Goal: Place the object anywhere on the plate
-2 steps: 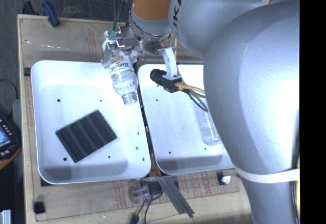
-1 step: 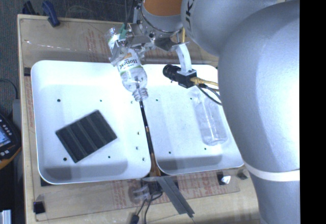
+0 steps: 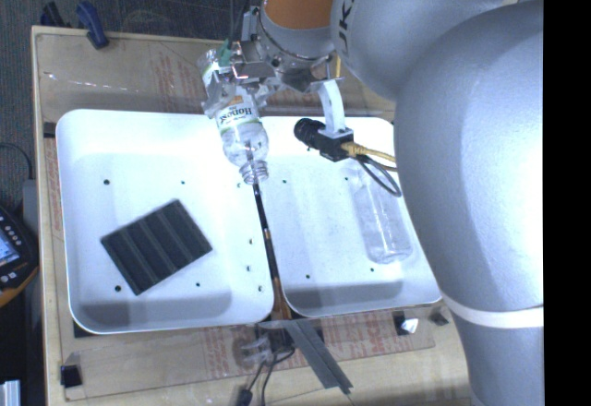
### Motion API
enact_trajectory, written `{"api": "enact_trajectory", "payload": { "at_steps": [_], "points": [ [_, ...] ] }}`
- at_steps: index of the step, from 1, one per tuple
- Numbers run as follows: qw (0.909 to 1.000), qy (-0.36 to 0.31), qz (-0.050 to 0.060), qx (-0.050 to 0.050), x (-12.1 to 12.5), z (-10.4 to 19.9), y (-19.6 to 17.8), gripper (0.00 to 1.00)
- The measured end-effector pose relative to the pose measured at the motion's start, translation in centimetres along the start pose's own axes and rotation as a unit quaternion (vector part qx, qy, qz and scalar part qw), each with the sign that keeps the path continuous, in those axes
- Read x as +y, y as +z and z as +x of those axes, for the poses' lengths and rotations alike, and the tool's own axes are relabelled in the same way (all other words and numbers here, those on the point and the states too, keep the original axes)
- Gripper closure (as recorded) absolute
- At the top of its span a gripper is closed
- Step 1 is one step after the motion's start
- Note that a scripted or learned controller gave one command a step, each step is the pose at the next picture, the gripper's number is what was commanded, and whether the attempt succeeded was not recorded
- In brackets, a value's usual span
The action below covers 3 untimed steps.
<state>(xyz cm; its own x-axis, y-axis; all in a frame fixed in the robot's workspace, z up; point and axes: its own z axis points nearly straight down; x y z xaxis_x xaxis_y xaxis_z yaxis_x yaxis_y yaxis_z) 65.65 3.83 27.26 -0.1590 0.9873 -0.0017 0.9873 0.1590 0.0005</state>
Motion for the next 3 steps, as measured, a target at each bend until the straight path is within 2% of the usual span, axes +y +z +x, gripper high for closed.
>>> {"api": "enact_trajectory", "payload": {
  "at_steps": [1, 2, 3],
  "points": [
    [0.9998, 0.022, 0.000, 0.000, -0.1, -0.9, 0.0, 1.00],
    [0.9967, 0.082, 0.000, 0.000, 0.0, -0.2, -0.7, 1.00],
    [0.9945, 0.105, 0.004, 0.001, -0.7, -3.7, 1.7, 1.00]
  ]
}}
